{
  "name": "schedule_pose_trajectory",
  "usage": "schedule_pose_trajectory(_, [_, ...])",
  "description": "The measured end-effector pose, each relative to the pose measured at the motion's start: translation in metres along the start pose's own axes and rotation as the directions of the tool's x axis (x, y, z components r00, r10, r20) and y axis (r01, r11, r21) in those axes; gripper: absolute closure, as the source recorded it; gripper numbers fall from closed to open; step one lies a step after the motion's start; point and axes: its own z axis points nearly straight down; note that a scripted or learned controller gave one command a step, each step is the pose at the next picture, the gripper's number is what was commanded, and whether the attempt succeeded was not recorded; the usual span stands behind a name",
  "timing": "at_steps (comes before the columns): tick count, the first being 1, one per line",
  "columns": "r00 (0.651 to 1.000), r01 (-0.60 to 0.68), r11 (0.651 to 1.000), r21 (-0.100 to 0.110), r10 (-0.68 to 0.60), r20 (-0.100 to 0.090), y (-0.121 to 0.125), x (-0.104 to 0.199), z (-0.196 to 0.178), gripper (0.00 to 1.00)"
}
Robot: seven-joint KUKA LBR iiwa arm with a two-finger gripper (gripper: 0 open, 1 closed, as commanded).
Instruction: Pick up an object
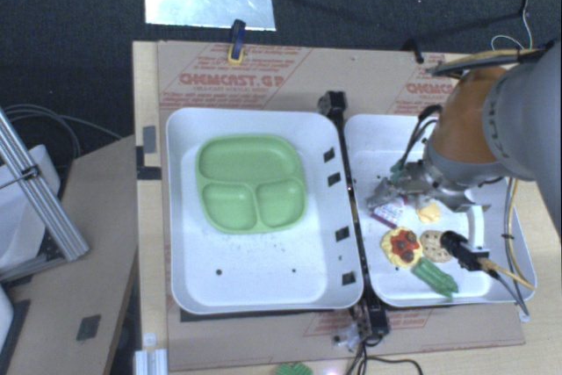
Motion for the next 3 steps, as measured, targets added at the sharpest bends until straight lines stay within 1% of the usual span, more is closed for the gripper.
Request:
schedule_pose_trajectory(1, [1.0,-0.009,1.0,-0.003,0.009,0.006,-0.069,-0.083,0.0,0.0])
schedule_pose_trajectory(2, [1.0,0.01,1.0,-0.006,-0.01,-0.001,-0.083,0.01,0.001,0.0])
schedule_pose_trajectory(3, [1.0,0.003,1.0,-0.012,-0.003,0.005,-0.081,0.003,-0.011,1.0])
